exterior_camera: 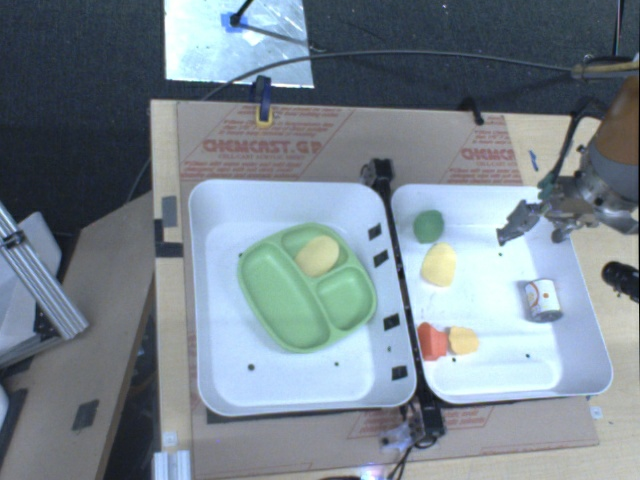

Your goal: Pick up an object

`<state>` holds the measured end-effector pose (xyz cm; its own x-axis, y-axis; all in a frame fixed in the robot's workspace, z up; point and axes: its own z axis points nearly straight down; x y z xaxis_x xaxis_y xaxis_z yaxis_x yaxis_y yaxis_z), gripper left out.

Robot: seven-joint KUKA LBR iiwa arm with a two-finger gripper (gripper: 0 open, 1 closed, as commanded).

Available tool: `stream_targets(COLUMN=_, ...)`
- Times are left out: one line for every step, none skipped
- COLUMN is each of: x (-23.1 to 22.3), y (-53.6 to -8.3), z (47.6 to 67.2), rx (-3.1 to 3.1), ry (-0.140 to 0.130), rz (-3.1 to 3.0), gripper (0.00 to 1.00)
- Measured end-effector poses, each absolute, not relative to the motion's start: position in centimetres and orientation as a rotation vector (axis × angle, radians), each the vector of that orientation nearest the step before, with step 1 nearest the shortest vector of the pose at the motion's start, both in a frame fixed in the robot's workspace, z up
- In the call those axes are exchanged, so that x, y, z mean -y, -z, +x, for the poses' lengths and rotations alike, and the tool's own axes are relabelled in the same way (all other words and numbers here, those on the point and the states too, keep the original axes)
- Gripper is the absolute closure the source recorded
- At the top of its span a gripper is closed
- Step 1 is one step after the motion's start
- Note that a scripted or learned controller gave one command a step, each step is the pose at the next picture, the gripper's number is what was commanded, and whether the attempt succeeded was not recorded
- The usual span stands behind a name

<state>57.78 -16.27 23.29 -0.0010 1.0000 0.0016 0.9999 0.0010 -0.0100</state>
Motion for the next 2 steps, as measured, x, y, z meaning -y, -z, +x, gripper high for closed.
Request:
stream_targets(x=16.2, y=-24.0, z=58.0, rx=2.226, ry=0.001, rz=-2.218, gripper=0.0)
stream_targets(x=16.1, y=-19.8, z=58.3, rx=2.223, ry=-0.002, rz=-2.218, gripper=0.0)
